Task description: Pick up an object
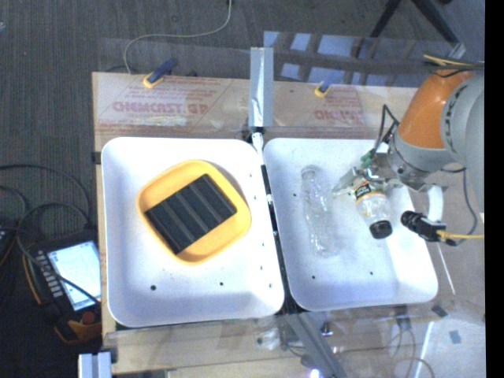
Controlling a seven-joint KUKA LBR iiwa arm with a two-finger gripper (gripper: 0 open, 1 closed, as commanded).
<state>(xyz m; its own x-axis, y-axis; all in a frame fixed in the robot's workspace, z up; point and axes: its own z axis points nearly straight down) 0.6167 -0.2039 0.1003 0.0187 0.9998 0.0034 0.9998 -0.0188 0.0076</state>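
Observation:
My gripper (364, 178) hangs over the right bin (409, 282), near its back right part, under the grey arm with the orange band (429, 120). A small clear bottle with a yellow label and a black cap (373, 208) lies tilted right at the gripper's tip, cap pointing toward the front. Whether it is held or just touching I cannot tell. A larger clear plastic bottle (316, 209) lies lengthwise in the left half of the same bin. In the left bin (118, 274) sits a yellow dish-like object with a black ribbed top (194, 209).
A black fitting with a yellow cable (421, 225) sticks out from the arm over the right bin's right side. The divider between the bins (269, 211) runs down the middle. Clamps and a wooden board line the back edge.

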